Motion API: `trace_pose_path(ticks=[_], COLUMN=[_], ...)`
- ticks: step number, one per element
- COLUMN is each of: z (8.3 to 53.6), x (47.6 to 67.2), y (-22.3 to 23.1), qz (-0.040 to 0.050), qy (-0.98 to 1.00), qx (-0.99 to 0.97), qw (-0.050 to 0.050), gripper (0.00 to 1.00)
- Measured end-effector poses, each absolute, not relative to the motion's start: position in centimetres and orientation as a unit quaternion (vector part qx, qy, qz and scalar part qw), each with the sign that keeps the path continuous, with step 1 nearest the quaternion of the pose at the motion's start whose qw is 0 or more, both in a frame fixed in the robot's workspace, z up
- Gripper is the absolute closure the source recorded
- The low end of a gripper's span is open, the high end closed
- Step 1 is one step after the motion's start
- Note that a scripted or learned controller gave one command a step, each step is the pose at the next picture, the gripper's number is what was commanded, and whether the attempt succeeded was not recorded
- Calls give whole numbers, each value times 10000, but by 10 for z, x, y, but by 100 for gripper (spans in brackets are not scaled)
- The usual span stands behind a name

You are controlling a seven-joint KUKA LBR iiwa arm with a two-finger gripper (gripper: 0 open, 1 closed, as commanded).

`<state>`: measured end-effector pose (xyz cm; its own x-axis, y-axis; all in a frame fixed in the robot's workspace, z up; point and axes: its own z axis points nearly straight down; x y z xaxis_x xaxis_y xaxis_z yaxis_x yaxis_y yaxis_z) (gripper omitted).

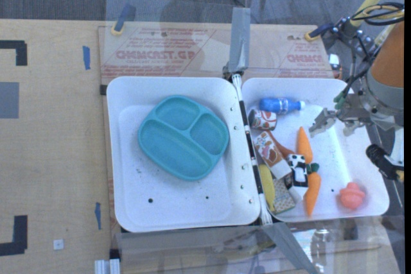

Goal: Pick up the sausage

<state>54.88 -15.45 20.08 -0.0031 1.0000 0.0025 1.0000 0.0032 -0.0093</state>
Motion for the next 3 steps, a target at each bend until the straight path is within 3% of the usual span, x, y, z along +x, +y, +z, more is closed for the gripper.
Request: trace_pose_path(ticks=[1, 2, 3], z=[115, 90, 101], x=[510, 569, 570], y=[-125, -102, -100], qz=[-6, 9, -23], qy=[-7315, -7422, -7414], qx=[-6818, -6701, -6710], qw=[-12, -86, -74], gripper=[0, 0, 100])
